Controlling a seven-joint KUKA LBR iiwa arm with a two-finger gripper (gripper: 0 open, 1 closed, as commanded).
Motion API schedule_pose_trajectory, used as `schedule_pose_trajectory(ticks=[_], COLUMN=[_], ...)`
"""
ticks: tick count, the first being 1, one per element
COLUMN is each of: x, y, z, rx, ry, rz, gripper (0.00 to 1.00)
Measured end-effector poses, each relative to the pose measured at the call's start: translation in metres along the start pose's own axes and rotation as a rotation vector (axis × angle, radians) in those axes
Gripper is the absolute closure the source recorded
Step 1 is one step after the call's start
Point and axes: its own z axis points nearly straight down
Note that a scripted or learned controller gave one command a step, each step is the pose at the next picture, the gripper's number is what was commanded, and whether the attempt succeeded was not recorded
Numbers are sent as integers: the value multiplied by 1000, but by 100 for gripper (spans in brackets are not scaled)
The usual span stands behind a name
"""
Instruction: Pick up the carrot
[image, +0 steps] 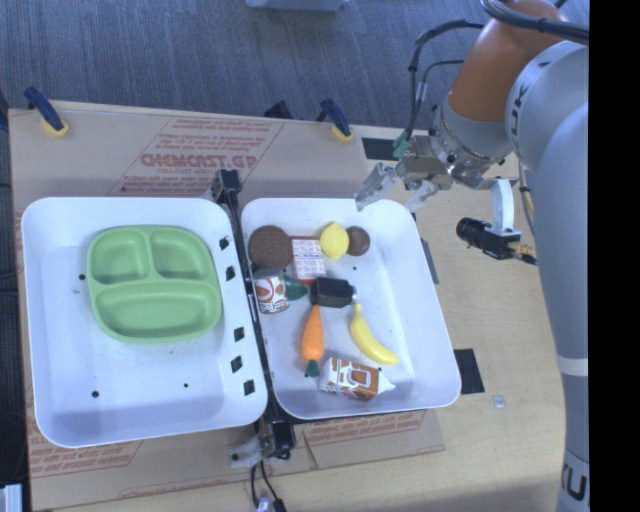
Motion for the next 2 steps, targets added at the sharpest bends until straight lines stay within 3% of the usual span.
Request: schedule_pose_trajectory(ticks=[1,2], x=[34,31], y=[-23,-65], z=[91,170], rx=[2,1], ry=[1,1], rz=[-2,-1], gripper=[0,0])
